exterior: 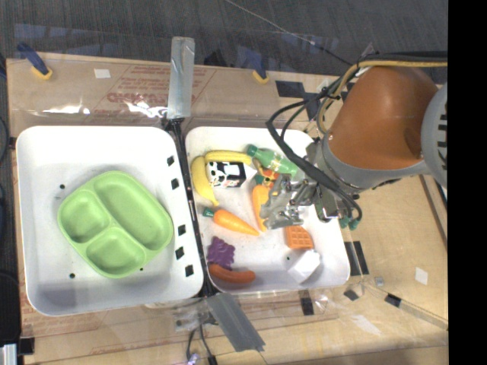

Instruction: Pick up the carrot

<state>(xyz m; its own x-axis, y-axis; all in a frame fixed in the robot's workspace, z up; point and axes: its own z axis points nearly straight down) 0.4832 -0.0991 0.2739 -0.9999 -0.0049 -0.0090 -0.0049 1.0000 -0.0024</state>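
At the near edge of the right bin (335,268) lie a sausage (232,277) and a white block (304,265), with purple grapes (221,249) just behind the sausage. A waffle (300,239) sits a little farther in.

The carrot (234,221) lies on its side near the middle of the bin, tip pointing right, and nothing holds it. The gripper (280,210) hangs low just right of that tip, over a second orange piece (259,198); whether its claw stands apart or together cannot be told here, as the metal parts blur into one another.

The likely trouble is a wrong catch. The two orange things sit close, so a closing claw may take the neighbour, or nudge the carrot's tip so that it rolls left toward the banana (201,179). A grip on the thin tip alone may well slip.

Farther back, a black-and-white carton (226,173) and a green bottle (268,158) crowd the space, and either could be bumped. The left bin (46,147) holds a green divided plate (115,222), well apart from all this.
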